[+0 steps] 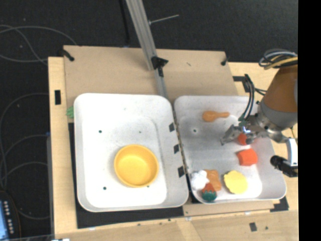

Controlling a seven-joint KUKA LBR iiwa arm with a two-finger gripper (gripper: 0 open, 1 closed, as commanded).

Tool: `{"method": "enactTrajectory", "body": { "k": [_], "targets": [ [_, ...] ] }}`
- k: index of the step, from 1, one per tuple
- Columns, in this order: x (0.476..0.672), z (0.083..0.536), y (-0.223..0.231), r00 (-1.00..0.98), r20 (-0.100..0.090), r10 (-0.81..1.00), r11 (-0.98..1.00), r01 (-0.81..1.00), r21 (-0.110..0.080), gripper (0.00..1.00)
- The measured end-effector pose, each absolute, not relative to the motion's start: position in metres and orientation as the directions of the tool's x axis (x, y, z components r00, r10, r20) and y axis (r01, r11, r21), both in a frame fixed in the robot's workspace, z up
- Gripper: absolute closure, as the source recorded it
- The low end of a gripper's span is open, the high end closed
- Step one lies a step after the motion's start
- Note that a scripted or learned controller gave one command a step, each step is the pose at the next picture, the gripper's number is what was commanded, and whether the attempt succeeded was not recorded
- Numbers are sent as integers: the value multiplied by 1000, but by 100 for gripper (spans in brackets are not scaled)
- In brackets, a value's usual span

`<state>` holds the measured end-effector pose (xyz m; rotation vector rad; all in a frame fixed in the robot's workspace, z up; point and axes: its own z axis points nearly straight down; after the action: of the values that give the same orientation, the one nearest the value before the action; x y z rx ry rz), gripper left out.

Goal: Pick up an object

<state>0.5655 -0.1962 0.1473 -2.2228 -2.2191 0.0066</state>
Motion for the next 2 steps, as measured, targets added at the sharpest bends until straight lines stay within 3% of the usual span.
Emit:
{"method": "enactTrajectory", "body": {
  "k": [1, 2],
  "targets": [
    [565, 99, -198, 2, -3, 1000, -2, 1000, -2, 0],
    [567, 112, -198, 5, -2, 1000, -5, 1000, 5, 100]
  ]
}}
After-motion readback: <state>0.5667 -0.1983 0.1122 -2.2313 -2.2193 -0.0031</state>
